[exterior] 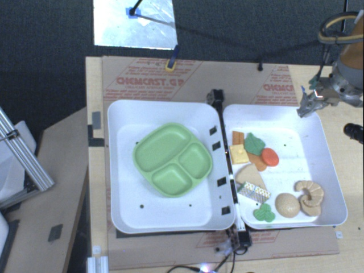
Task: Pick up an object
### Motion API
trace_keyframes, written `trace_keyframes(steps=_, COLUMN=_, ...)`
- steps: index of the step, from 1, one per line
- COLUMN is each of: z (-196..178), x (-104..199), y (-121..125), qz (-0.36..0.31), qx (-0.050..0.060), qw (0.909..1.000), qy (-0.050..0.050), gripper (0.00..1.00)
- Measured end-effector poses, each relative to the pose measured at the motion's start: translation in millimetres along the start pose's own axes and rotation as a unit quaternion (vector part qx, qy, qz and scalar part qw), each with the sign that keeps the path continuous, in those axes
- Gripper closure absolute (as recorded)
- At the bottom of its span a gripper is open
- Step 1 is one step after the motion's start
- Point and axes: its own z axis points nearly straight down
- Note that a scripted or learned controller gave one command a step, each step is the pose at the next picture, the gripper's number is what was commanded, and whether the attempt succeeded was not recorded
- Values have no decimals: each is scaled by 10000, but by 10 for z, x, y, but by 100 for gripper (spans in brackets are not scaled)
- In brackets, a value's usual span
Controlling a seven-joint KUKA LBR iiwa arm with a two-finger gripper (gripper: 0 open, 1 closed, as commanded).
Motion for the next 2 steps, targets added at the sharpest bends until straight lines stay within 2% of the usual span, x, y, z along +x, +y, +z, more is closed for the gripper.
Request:
trace_keyframes(steps=1, z=-112, x=403, y=-320, qz=-9, qx=14, qw=10000, qy=10, gripper=100)
trace_keyframes(steps=2, z=5, x=737, y=-642, qz=-2, qx=27, qw=10000, qy=10, gripper=100)
